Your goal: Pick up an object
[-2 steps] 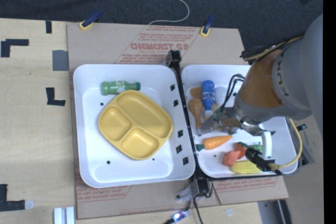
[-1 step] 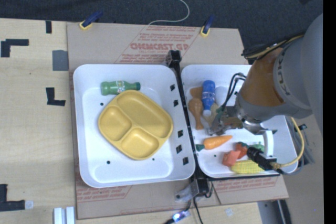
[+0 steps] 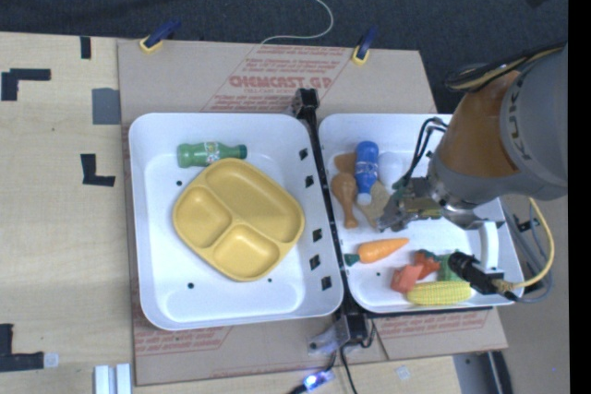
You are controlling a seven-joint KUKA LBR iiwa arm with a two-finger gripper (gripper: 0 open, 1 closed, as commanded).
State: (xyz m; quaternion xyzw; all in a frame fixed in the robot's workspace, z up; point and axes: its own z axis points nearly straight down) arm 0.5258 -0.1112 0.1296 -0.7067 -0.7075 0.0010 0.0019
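Note:
The right bin (image 3: 406,126) holds a blue bottle (image 3: 367,163), a tan drumstick-shaped toy (image 3: 345,188), an orange carrot (image 3: 381,250), a red-orange toy (image 3: 413,274) and a yellow corn cob (image 3: 441,293). My gripper (image 3: 395,211) hangs low in this bin, just right of the blue bottle and above the carrot. Its dark fingers point down-left, and their state is hidden by the wrist. I see nothing held between them.
The left bin (image 3: 148,198) carries a yellow divided plate (image 3: 238,218) and a green bottle (image 3: 211,152) lying along its far side. The grey arm with its orange band (image 3: 480,138) covers the right bin's right part. Black clips line the wall between the bins.

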